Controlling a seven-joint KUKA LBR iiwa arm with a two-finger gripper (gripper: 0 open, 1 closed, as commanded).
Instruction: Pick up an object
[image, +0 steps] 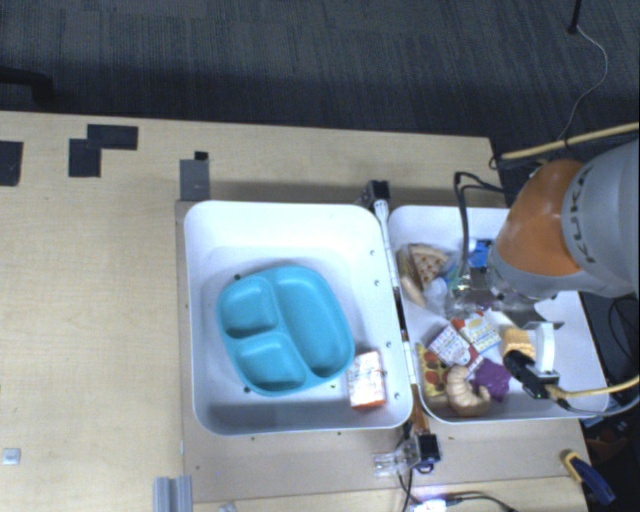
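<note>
My gripper hangs low over the middle of the right bin, under the arm's orange band. Below and around it lies a heap of small things: a tan patterned piece in clear wrap, a red and white packet, a purple block, a tan curved toy and a yellow piece. The arm's body hides the gripper's tip, so I cannot make out whether anything is in it.
The left bin holds a blue divided plate and a small orange and white box at its front right corner. A black cable loops over the right bin's back. The wooden bench spreads to the left.
</note>
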